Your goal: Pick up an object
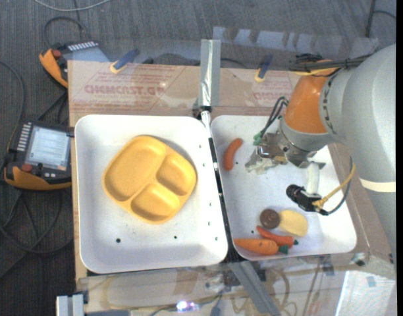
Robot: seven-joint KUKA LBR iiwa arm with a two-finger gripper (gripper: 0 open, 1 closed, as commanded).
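Robot arm [359, 104] reaches in over the right bin [238, 196], its gripper [262, 160] low near the bin's upper middle, just right of a small sausage [232, 153] lying by the divider. Whether the jaws are open or closed can't be told at this angle — nothing shows between them. Other candidates sit well apart at the bin's near end: a carrot [256, 245], a red chili [275, 237], a brown round piece [269, 218] touching a pale yellow chunk [294, 223]. Left bin [89, 242] holds a yellow divided tray [149, 178]. Judged stage: approach, pre-grasp — no pick made yet. Next move prob. calls for shifting left over the sausage, lining the jaws across its narrow width, then closing & lifting.
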